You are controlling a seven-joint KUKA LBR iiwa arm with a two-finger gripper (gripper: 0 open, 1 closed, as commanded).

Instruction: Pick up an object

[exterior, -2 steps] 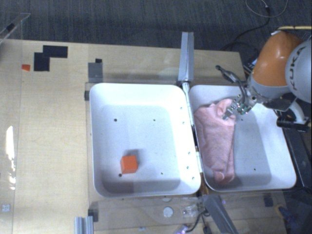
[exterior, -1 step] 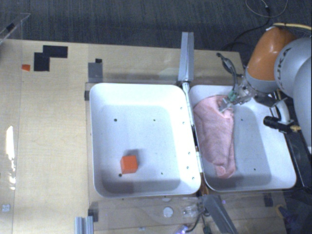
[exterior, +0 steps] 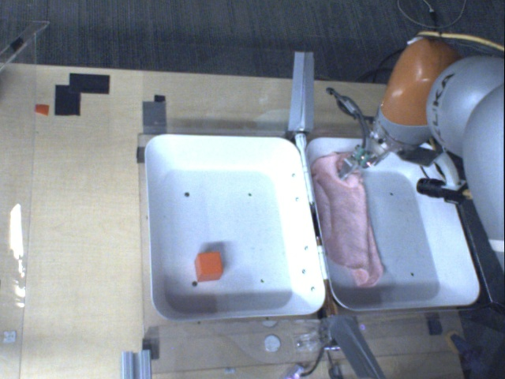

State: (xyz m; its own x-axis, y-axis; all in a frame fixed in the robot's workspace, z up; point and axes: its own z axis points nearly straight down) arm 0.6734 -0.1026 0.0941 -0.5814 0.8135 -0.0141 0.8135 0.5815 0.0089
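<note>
**Gripper at far end of pink cloth, right bin**

A pink cloth (exterior: 346,215) is lying lengthwise in the right bin (exterior: 430,290), along its left wall, just beside the divider (exterior: 314,219) separating the two bins. Its near end is bunching into a rounded fold toward the bin's front; its far end is reaching the bin's back-left corner.

The gripper (exterior: 353,163) is sitting directly on that far end of the cloth. Whether its fingers are parted or closed cannot be told at this resolution, and no cloth is visibly showing between them.

The arm (exterior: 450,101) is reaching in from the right, its orange band (exterior: 414,81) standing above the wrist, with the wrist angling down and leftward toward the bin's back-left corner. The grey body is overhanging the bin's back-right area.

An orange block (exterior: 209,266) is resting in the left bin (exterior: 166,212), toward its front-left, well apart from the cloth. A grey upright bracket (exterior: 301,93) is standing behind the divider, near the gripper.
</note>
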